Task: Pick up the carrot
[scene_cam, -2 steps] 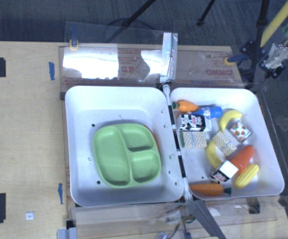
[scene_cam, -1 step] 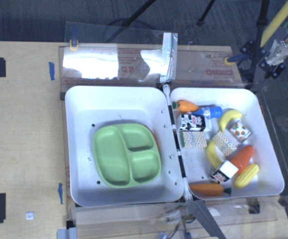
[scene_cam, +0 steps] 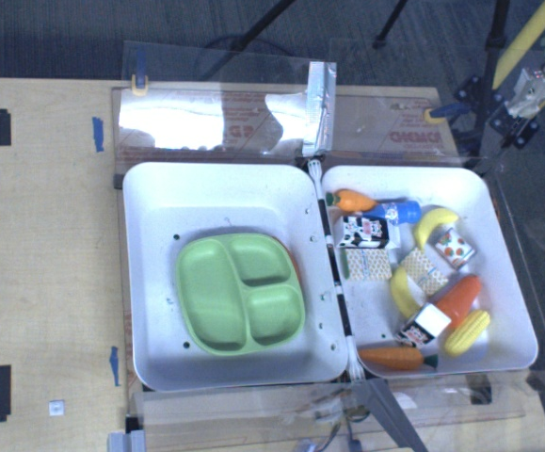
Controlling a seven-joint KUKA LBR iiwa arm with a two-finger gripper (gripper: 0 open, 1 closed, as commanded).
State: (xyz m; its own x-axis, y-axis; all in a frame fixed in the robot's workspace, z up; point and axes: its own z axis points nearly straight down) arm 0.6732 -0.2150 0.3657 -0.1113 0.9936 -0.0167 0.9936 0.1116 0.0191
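the task looks not started, judging from how things lie. the carrot (scene_cam: 392,357) rests flat along the lower edge of the right bin (scene_cam: 512,281), in the lower right part of the frame, just beside the divider between the bins. a second orange piece with a green top (scene_cam: 354,201) lies at the upper left of the same bin, and it may also be a carrot. the left bin (scene_cam: 150,252) holds a green divided plate (scene_cam: 242,293). whether the gripper is spread or pressed together, one cannot tell. reaching, gripping and lifting are all left.
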